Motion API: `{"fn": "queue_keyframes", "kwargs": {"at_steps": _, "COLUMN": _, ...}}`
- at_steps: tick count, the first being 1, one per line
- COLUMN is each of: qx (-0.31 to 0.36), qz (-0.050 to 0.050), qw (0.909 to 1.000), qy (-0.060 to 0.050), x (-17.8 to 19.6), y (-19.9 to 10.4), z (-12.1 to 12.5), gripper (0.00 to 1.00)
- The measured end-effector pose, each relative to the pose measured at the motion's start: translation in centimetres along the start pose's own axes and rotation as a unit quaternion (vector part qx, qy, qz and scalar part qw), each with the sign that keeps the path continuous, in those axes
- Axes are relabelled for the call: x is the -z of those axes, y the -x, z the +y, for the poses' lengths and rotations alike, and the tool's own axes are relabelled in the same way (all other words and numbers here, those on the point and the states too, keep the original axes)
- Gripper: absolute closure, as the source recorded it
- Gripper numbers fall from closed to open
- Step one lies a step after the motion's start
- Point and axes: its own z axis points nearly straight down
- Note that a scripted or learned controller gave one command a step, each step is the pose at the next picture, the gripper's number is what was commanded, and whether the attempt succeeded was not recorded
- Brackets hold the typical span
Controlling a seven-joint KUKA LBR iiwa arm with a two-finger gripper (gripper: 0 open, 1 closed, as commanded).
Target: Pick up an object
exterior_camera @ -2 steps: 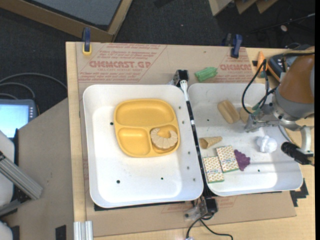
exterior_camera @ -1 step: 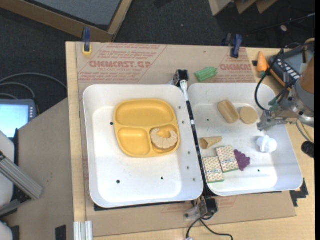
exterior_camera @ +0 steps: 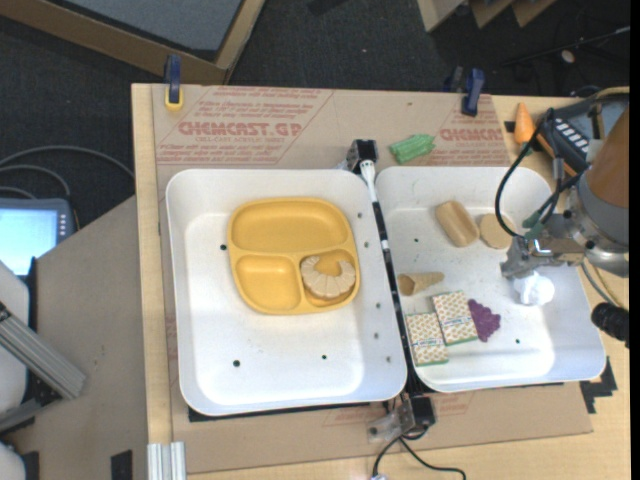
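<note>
Right bin holds loose objects. A small white object (exterior_camera: 535,290) lies directly beneath the gripper (exterior_camera: 522,268). Left of the gripper lie a purple grape cluster (exterior_camera: 484,319), two boxes (exterior_camera: 441,327), a cone-shaped piece (exterior_camera: 420,283) and a tan bread roll (exterior_camera: 456,223).

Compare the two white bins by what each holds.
The left bin holds one yellow divided plate with a pale round food item in one compartment; the right bin holds several loose small items, among them a purple piece and two small packets. The gripper is over the right bin, not the left. Both are shallow and white.
</note>
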Motion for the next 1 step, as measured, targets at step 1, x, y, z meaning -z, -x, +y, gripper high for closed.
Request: {"fn": "queue_keyframes", "kwargs": {"at_steps": 1, "qx": 0.000, "qz": -0.002, "qw": 1.0000, "qy": 0.002, "x": 0.30, "y": -2.15, "z": 2.52, "gripper": 1.00}}
